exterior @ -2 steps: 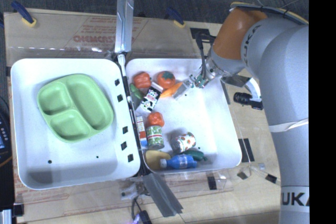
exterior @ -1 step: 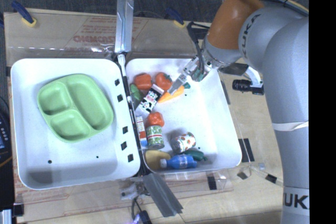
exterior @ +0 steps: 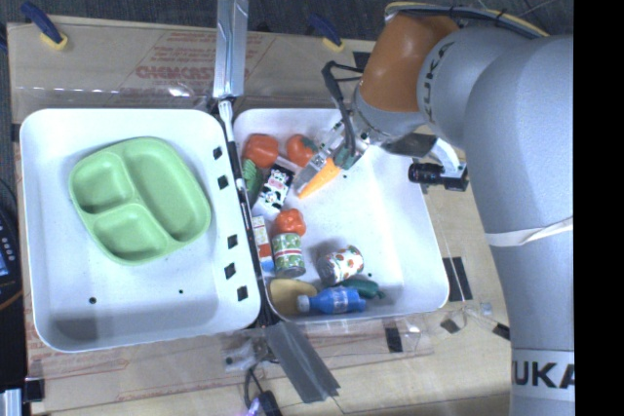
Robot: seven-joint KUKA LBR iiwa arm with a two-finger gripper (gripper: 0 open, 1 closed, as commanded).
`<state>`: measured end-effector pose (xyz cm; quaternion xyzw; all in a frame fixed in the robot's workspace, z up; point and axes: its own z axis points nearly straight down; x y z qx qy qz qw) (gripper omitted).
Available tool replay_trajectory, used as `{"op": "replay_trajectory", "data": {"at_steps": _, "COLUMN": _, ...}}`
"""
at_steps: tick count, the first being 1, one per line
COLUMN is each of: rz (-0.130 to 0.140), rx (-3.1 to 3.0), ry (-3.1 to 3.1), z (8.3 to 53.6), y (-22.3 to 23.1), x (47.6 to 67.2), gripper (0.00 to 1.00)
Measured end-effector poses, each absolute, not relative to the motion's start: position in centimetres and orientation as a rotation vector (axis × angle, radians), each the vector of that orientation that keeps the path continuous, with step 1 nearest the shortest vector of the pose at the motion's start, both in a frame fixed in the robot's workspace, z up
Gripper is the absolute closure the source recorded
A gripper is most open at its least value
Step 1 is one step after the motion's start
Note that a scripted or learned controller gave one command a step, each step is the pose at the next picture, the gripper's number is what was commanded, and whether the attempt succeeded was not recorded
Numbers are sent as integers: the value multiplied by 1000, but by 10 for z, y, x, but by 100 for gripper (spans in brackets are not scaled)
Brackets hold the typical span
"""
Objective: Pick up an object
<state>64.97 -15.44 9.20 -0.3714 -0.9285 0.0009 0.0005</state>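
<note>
1. Evidently the right bin [exterior: 419, 239] is holding the toys, its clutter crowding from nine to six o'clock.
2. Gripper [exterior: 336, 154] is pinching the carrot [exterior: 319, 177] toward eleven o'clock.
3. Carrot is looking light, rigid, slick; gripping the thick end seems wisest.

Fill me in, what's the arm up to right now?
The grey KUKA arm reaches from the right into the right-hand white bin, its gripper down at an orange carrot-shaped toy near the back. Whether it grips the toy is unclear. Other toys sit along that bin's left side; the left white bin holds a green divided plate.
</note>
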Motion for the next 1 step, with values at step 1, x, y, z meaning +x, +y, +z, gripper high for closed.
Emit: {"op": "replay_trajectory", "data": {"at_steps": 1, "rz": 3, "rx": -1162, "ry": -2922, "z": 104, "y": -154, "x": 651, "gripper": 100}}
